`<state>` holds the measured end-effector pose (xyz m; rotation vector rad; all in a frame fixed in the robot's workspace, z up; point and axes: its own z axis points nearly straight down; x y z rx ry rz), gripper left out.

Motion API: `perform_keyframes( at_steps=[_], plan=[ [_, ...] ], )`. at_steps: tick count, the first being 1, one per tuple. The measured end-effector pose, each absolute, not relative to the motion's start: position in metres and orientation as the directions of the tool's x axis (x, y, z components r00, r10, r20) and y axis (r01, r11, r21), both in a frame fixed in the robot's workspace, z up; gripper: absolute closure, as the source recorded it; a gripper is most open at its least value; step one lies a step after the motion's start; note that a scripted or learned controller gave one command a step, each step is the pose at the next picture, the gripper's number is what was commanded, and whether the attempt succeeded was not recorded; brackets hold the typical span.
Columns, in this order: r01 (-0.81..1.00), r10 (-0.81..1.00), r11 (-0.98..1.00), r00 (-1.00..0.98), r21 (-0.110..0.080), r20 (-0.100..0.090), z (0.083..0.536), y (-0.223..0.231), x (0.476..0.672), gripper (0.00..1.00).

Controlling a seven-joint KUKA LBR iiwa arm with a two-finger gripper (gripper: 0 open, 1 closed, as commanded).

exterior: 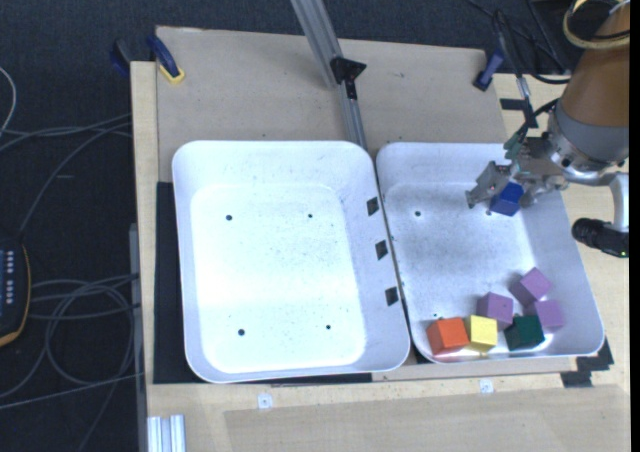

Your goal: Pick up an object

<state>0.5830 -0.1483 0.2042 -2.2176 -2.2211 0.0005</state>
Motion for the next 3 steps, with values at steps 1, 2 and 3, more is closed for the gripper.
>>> perform_keyframes(
  at_steps=[1,2,3],
  plan=[
    [1.000,1.000,0.001,-0.001,-0.002,0.002,0.204,-0.148,0.583,0.00],
    [1.000,1.000,0.000,0.000,-0.008,0.002,0.141,-0.152,0.581,0.00],
    [1.000,1.000,0.000,0.000,-0.007,0.002,0.097,-0.151,0.580,0.00]
  ],
)
